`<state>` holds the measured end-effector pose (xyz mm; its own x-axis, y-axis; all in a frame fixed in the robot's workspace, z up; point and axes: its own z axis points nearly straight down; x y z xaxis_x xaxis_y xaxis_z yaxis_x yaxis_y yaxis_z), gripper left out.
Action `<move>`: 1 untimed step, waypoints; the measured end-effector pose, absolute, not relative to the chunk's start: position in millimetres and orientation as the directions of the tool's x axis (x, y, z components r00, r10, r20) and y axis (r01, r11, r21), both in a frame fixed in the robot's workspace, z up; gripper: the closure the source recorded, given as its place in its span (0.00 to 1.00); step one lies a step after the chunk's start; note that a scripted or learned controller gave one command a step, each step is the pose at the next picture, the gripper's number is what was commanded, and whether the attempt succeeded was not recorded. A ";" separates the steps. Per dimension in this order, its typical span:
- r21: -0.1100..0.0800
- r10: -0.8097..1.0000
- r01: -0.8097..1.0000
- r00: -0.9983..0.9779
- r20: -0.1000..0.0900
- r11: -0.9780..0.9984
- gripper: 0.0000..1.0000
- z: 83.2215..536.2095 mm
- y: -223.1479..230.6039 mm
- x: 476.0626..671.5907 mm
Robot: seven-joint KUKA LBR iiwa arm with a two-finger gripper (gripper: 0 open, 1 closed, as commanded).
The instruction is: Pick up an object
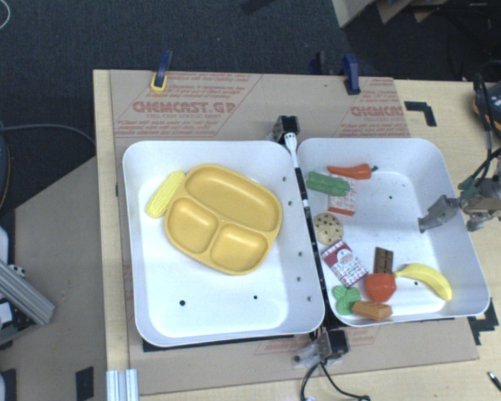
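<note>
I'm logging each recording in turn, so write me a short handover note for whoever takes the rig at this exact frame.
Gripper: at the right bin's right side, above bare floor, nothing between its fingers that I can see.
Right bin: banana, tomato, carrot, chili pepper, cookie, red carton along the left and near sides.
Left bin: yellow divided plate, corn cob beside it.
Done: nothing picked.
Left: grasp and lift an object.
</note>
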<state>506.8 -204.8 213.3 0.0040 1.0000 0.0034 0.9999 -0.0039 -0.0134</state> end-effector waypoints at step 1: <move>0.000 1.000 1.000 0.000 0.000 0.000 0.00 220.5 -204.4 509.9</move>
<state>509.9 -204.4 220.5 0.0001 1.0000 -0.0005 1.0000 -0.0001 0.0005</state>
